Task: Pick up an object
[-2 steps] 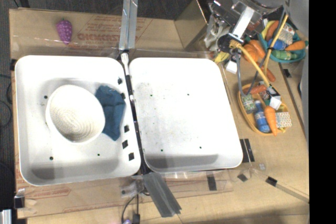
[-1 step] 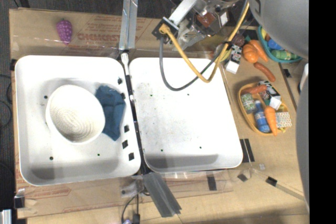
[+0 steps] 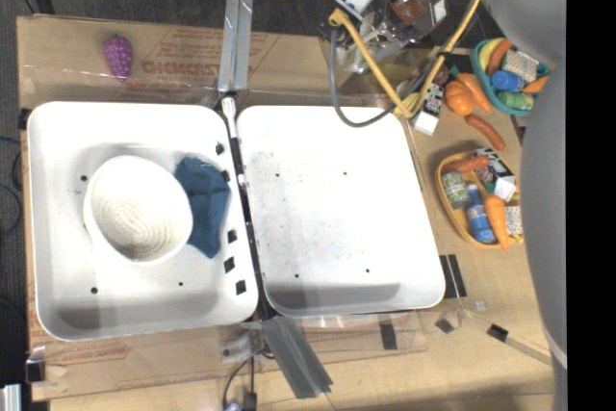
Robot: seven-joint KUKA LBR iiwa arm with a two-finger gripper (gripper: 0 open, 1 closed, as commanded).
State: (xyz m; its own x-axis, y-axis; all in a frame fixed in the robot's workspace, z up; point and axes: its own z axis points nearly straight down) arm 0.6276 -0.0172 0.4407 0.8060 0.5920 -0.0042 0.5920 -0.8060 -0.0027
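Note:
In the left bin (image 3: 58,303) lies a round white woven hat (image 3: 140,207). A dark blue cloth (image 3: 204,202) is crumpled against the hat's right side, close to the divider between the bins. My gripper (image 3: 385,10) is raised at the top of the view, beyond the back edge of the right bin (image 3: 327,207), amid yellow and grey cables. It is well away from the hat and the cloth.
A purple grape-like toy (image 3: 118,56) rests on the cardboard behind the left bin. Two small baskets of colourful toys (image 3: 478,197) (image 3: 507,77) stand on the bench right of the right bin. A grey bar (image 3: 236,34) rises behind the divider.

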